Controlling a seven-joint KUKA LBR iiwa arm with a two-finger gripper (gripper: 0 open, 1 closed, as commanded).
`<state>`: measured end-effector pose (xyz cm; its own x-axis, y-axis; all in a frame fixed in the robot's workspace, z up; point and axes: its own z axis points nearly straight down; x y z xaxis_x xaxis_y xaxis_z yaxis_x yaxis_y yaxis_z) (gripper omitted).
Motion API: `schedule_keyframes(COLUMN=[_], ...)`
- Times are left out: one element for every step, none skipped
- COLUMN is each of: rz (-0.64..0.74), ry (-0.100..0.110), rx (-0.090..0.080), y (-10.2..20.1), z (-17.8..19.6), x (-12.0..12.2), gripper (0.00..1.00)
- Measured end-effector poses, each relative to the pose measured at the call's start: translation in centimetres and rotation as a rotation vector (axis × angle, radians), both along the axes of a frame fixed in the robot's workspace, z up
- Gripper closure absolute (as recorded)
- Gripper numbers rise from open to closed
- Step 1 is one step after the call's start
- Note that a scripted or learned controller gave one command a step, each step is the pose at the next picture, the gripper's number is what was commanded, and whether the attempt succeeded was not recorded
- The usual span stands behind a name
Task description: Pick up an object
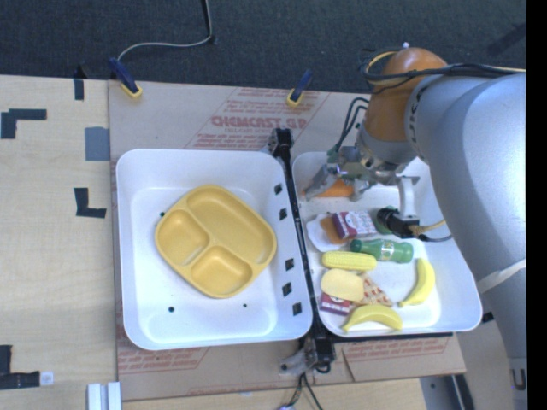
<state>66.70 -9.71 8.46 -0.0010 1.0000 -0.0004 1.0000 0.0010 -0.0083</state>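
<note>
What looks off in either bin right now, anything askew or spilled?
Nothing spilled or broken. The yellow divided tray sits rotated, corners askew to the left bin. In the right bin, the green bottle lies on its side among crowded toy food, including two bananas. The gripper is at that bin's far end.

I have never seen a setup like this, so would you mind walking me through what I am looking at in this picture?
This is one camera fixed above a bench, looking down at a slant. The big grey shape on the right is a robot arm with an orange band; its claw hangs over the far end of the right bin. I cannot tell whether it holds anything. The left bin holds a yellow divided tray. The right bin holds toy food: two bananas, a corn cob, a green bottle, a pizza slice, a red packet and something orange under the claw.
</note>
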Motion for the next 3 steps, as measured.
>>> schedule_keyframes(rz=[-0.002, 0.002, 0.001], ry=[0.01, -0.01, -0.007], rx=[-0.01, 0.002, 0.001], y=[-0.6, 5.9, 5.8], z=[0.9, 10.1, 9.9], x=[-0.2, -2.4, -2.5], gripper=[1.0, 1.0, 0.0])
